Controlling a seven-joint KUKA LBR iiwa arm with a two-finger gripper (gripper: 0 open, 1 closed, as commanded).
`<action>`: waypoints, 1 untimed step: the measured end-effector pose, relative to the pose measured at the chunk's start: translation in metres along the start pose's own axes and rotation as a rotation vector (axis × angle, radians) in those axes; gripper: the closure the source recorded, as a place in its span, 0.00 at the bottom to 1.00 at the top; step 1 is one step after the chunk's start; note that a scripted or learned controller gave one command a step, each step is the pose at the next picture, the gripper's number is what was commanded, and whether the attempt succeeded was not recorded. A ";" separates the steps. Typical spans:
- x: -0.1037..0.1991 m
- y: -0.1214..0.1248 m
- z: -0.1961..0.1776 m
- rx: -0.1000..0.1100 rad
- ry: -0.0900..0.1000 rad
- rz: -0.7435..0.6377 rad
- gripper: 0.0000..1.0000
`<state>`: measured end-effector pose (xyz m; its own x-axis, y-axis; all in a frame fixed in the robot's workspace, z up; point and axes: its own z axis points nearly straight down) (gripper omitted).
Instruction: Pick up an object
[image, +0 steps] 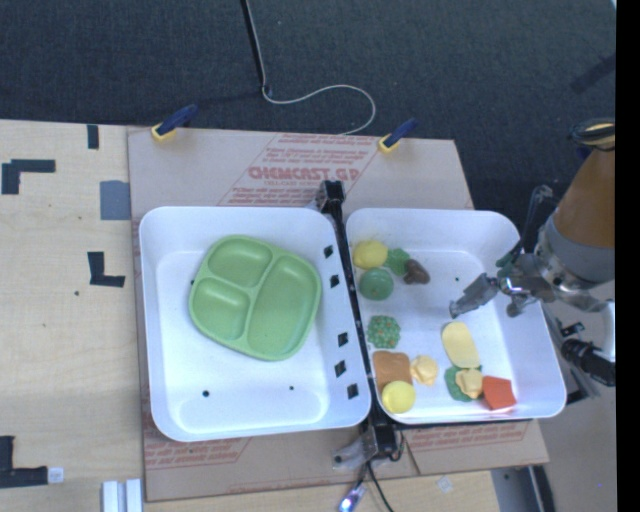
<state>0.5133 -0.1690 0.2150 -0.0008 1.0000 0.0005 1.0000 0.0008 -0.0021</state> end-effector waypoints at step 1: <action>0.001 0.000 -0.010 0.000 0.000 -0.001 1.00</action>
<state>0.5135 -0.1684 0.2249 -0.0023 1.0000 0.0006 1.0000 0.0023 -0.0023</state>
